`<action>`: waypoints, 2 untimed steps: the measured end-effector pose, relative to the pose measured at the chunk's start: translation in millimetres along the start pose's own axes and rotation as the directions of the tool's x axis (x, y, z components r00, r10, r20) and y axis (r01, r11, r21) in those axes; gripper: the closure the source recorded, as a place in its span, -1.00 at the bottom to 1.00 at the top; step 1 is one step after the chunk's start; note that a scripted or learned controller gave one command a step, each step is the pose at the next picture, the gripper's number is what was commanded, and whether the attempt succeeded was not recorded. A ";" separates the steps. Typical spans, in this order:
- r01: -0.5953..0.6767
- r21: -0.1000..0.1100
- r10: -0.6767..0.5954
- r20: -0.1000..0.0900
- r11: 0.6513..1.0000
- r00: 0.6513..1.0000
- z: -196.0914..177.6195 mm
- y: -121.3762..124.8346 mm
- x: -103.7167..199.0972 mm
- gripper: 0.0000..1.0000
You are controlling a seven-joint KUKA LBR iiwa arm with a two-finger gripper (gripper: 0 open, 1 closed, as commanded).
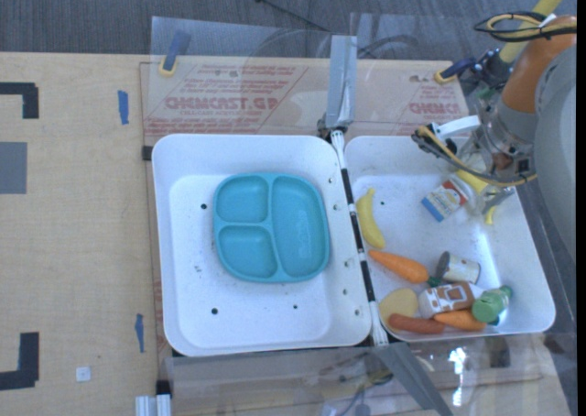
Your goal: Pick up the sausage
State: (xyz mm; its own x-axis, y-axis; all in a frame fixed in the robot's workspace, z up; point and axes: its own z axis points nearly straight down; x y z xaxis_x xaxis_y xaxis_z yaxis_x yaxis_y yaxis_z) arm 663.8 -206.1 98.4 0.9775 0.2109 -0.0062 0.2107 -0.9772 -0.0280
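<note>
The sausage [417, 323], a reddish-brown link, lies along the near wall of the right bin [531, 258]. It touches a pale round slice [399, 302] and a small carrot [456, 320]. My gripper [480, 187] hangs over the far right part of that bin, well away from the sausage and next to a small blue and white carton [442, 201]. Cables wrap the wrist and hide its tip.
The right bin also holds a banana [369, 217], a larger carrot [399, 265], a small can [458, 268], a red and white packet [446, 297] and a green item [494, 302]. A teal divided plate [272, 226] sits in the left bin [183, 222].
</note>
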 end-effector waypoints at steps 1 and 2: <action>0.005 -0.026 -0.005 -0.006 1.000 1.000 13.4 -43.3 1.3 -1.00; -0.012 -0.024 0.012 -0.009 1.000 1.000 13.9 -100.0 11.3 -1.00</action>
State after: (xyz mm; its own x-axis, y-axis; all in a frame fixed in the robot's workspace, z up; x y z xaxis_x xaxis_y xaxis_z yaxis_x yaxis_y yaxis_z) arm 653.6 -105.6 87.2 0.9800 0.1989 0.0019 0.1989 -0.9800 -0.0036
